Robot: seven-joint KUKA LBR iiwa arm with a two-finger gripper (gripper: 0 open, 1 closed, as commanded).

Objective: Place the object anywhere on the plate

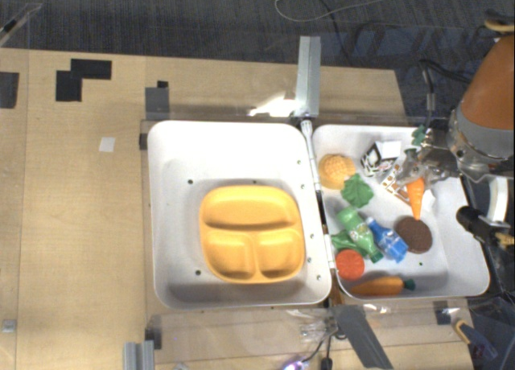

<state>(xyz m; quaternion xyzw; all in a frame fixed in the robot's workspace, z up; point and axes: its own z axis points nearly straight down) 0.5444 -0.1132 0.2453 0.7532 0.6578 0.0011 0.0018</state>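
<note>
A yellow divided plate (251, 232) lies in the middle of the left bin (173, 199). My gripper (413, 167) reaches in from the right over the upper part of the right bin (467, 268). A small orange carrot (415, 195) points down just below it, touching or nearly touching the gripper's tip. The view is too coarse to tell whether the carrot is gripped.
The right bin also holds an orange bun (336, 167), a green leafy piece (357, 192), a blue bottle (388, 242), a brown cookie (415, 234), a red tomato (350, 264), a long carrot (378, 285) and a black-and-white item (378, 155). A metal post (309, 79) stands between the bins.
</note>
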